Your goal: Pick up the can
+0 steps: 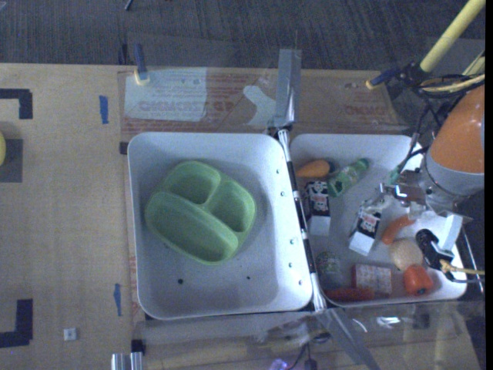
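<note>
The can is a small grey cylinder with a speckled top. It stands in the right bin near its left wall, towards the front. My gripper hangs over the middle of that bin, below the orange-banded wrist, up and to the right of the can and apart from it. It sits just above a black-and-white carton and an orange piece. Nothing is seen held in the gripper.
Around the can lie a red-pink box, a second carton, a green bottle, an orange carrot shape, a beige ball and an orange-red fruit. The left bin holds a green divided plate.
</note>
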Tool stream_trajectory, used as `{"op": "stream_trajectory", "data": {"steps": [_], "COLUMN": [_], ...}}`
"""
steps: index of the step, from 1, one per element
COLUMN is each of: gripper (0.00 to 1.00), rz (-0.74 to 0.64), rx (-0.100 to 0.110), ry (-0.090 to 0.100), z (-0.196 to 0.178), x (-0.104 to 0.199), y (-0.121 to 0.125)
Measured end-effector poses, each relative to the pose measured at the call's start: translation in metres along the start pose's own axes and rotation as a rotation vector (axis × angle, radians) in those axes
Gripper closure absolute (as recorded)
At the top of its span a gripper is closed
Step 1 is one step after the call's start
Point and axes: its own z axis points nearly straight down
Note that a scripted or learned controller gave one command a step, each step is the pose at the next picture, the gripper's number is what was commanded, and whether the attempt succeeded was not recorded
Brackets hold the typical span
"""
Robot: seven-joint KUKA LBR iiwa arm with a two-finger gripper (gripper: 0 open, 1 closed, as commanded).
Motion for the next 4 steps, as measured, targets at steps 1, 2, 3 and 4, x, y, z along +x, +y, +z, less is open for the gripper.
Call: {"op": "stream_trajectory", "data": {"steps": [1, 2, 3, 4], "gripper": [0.00, 0.00, 1.00, 1.00], "rz": [-0.061, -0.047, -0.052, -0.120], "rx": [-0.012, 0.017, 0.015, 0.025], "ry": [0.002, 0.016, 0.005, 0.000], "z": [0.011, 0.020, 0.017, -0.010], "x": [-0.014, -0.006, -0.007, 0.001], "y": [0.073, 0.122, 0.121, 0.113]}}
